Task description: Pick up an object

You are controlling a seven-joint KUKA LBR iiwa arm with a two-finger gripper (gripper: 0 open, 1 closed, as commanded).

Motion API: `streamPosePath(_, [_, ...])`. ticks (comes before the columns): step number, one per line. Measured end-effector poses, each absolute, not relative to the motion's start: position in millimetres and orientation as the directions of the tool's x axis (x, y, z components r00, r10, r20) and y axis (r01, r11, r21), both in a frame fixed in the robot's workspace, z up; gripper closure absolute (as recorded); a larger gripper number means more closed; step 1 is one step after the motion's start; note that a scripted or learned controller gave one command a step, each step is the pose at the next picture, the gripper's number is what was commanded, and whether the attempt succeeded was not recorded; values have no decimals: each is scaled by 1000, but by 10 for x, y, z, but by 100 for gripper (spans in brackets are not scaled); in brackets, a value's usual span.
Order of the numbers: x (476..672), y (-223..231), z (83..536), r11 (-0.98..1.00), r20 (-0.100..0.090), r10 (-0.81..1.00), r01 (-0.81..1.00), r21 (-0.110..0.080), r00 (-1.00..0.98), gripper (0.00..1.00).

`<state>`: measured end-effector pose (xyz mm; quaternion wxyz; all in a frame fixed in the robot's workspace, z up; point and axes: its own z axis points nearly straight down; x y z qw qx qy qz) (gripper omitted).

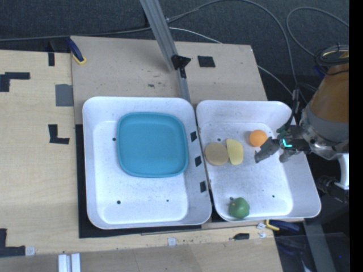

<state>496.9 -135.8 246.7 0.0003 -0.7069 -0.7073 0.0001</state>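
Note:
The right bin (295, 200) holds an orange ball (258, 137), a yellow piece (235, 151), a tan round piece (216, 153) touching it, and a green fruit (239, 207) near the front rim. My gripper (273, 150) hangs over the bin's right half, just right of and slightly below the orange ball. Its two dark fingers are spread apart with nothing between them. The orange ball lies close beside the left finger (264, 153), not gripped.
A square blue plate (152, 144) lies in the left bin (102, 208). A grey pole (164, 33) slants down to the bins' shared back edge. Cables loop over the dark floor behind the right bin.

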Motion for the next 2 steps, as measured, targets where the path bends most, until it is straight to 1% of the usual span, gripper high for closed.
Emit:
streamPosePath(1, [4968,-1358,2466,1,0,1000,1000,-1,-1,0])
streamPosePath(2, [4895,-1277,1928,1,1,1000,1000,-5,-1,0])
